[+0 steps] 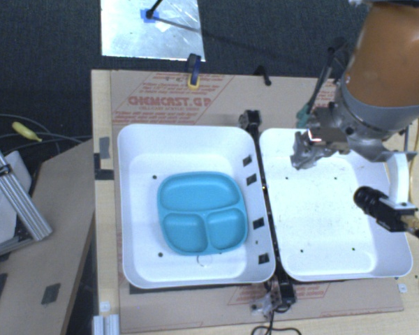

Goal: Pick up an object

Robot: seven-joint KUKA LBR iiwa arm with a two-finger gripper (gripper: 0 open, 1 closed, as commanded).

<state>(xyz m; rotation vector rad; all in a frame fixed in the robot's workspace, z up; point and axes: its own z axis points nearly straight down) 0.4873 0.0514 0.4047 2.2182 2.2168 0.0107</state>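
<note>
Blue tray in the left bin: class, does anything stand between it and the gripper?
Yes. The gripper hangs over the right bin, while the blue tray lies in the left bin. The bins' adjoining walls with black clips run between them.

Red "CHEMCAST GP" lettering on the brown board under the bins, smaller print unreadable

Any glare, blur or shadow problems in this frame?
Camera view: the foil sheet at the top glares unevenly; the white bins are bright but keep their speckle detail; the blue tray is evenly lit and sharp; the arm near the lens looks soft and big; the tool is small and slightly blurred, throwing only a faint shadow.
</note>
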